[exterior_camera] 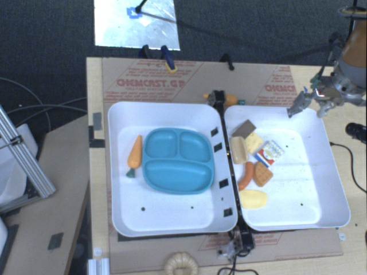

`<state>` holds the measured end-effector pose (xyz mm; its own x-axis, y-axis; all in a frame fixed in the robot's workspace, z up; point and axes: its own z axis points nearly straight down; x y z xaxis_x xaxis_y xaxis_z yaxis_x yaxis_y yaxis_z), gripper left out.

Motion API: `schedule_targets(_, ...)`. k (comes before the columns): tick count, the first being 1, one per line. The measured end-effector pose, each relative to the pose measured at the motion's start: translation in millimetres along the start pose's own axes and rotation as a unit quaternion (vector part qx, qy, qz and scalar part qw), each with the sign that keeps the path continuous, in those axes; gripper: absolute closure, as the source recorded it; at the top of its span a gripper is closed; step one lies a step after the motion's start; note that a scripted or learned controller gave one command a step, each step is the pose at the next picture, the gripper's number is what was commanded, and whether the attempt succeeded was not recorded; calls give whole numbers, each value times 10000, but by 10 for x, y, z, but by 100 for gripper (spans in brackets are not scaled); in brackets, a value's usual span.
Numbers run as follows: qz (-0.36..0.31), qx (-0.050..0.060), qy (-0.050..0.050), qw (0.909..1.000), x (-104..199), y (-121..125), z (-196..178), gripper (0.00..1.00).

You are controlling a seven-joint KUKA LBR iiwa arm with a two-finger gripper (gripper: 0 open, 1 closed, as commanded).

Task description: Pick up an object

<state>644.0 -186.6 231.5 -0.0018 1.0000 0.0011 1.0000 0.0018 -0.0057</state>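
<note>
My gripper (310,106) hangs at the far right over the back edge of the right bin (321,153), its two fingers spread apart with nothing between them. Below and left of it, in the right bin, lie several toy foods: a brown block (243,128), a pale yellow piece (253,142), a beige bar (238,150), a small red-white-blue packet (270,152), an orange cracker (262,175), a red-orange sausage (246,177) and a yellow potato-like piece (253,199). An orange carrot (135,152) lies in the left bin.
A blue divided plate (176,160) sits in the middle of the left bin (126,205), right of the carrot. The bins rest on a cardboard sheet (149,82). A shiny metal sheet (136,16) lies on the floor behind. An aluminium frame (20,153) stands at left.
</note>
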Motion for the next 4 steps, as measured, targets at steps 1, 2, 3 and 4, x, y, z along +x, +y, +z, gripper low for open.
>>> schedule_targets(1, -7, -39, -8, 10000, 2, 19, -45, 0)
schedule_targets(2, -4, -18, -5, 10000, 30, -4, 574, 0)
schedule_targets(3, 3, -24, -10, 10000, -46, 33, 1035, 0)
schedule_targets(4, -10, -23, -8, 10000, -39, 36, 1492, 0)
